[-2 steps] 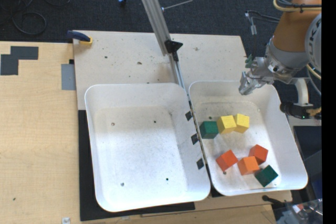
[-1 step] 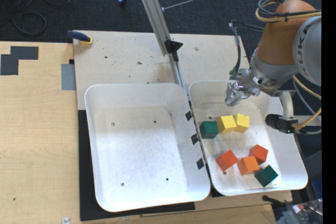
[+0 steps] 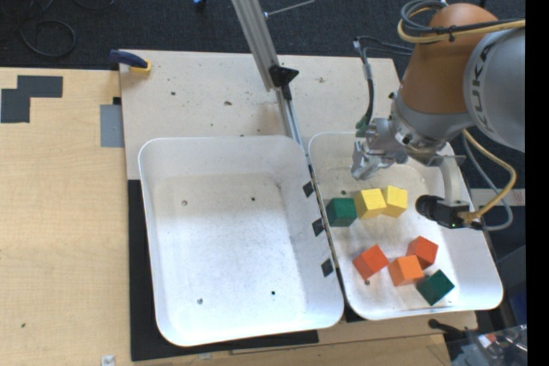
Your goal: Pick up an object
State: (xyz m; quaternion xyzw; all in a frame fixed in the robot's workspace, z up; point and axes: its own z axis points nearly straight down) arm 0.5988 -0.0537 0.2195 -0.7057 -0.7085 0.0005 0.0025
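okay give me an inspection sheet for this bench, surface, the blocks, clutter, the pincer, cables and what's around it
Surface: pale bench top bearing two shallow white bins, left bin and right bin.
Job's things: in the right bin, green block beside two yellow blocks; nearer the front, three orange blocks and a dark green block.
Clutter: blue-and-yellow clamp at the bench's far left corner.
Pincer: pincer above the right bin's far end, behind the yellow blocks; no block between its fingers.
Cables: hoses looping over the arm; loose floor cables.
Surroundings: slanted aluminium bar, dark carpet.
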